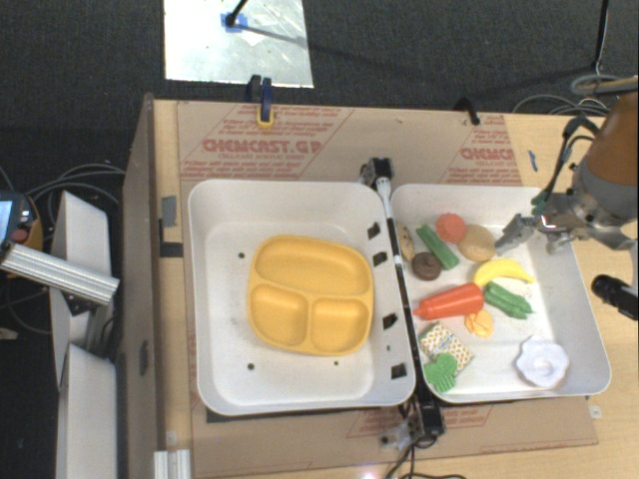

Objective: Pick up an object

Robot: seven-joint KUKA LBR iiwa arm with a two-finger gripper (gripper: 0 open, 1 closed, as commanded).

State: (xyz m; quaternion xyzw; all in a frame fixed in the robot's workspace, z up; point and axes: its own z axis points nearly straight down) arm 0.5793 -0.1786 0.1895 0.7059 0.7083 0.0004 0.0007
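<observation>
Two shallow white bins sit side by side on a brown board at the centre of the frame. The left bin [215, 297] holds a yellow divided tray [308, 293], lying flat near its middle. The right bin [589, 352] holds a loose group of toy foods: an orange-red ball [451, 228] and a tan potato [477, 242] toward the upper part, a green stick [436, 246] and a brown round piece [427, 264] just left of them, a banana [501, 270] right of centre, a green pepper [508, 299] just below the banana, a carrot [449, 300] at mid-bin, a small orange piece [479, 322] beneath it, a patterned packet [445, 343] and a green leafy piece [440, 371] at the lower left, and a white cup-like item [540, 362] at the lower right.

The arm [611, 163] enters from the right edge. Its gripper [537, 235] hangs over the upper right part of the right bin, just right of the potato and above the banana. The fingers are spread apart, with nothing between them.
</observation>
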